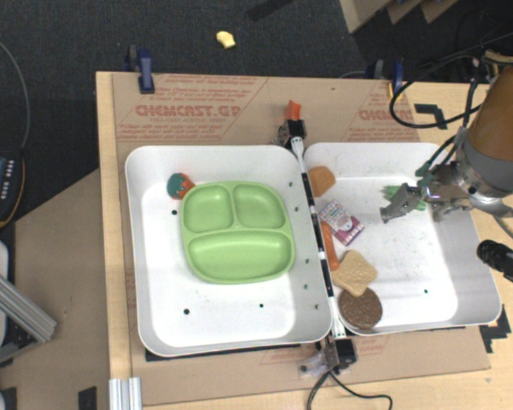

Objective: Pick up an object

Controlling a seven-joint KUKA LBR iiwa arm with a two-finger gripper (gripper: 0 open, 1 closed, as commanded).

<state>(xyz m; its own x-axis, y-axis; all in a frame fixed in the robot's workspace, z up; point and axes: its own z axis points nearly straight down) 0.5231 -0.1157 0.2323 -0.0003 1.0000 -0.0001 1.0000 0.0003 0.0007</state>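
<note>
The arm reaches in from the right, and its gripper (pixel 402 202) hangs over the far-middle part of the right bin (pixel 445 306). The grey-green fingers (pixel 396 207) point left and look slightly spread, with nothing visible between them, so no object is held at this point.

The likely candidates for picking lie along the left wall of that bin. A small orange-brown bun-like piece (pixel 322 179) sits at the far end; nearer is a white packet with a pink print (pixel 340 222), lying against an orange carrot-like stick (pixel 327 243). Nearer still lies a tan cracker-like slab (pixel 356 272), overlapping a round dark-brown cookie-like disc (pixel 362 308) at the near corner. The gripper is closest to the packet, but well apart from it.

In the left bin (pixel 154 306) a green divided plate (pixel 236 231) fills the middle, with a small red-and-teal ball-like object (pixel 179 184) touching its far-left edge.

Judged from this, the task is barely started: choosing, descending, closing and lifting all remain.
</note>
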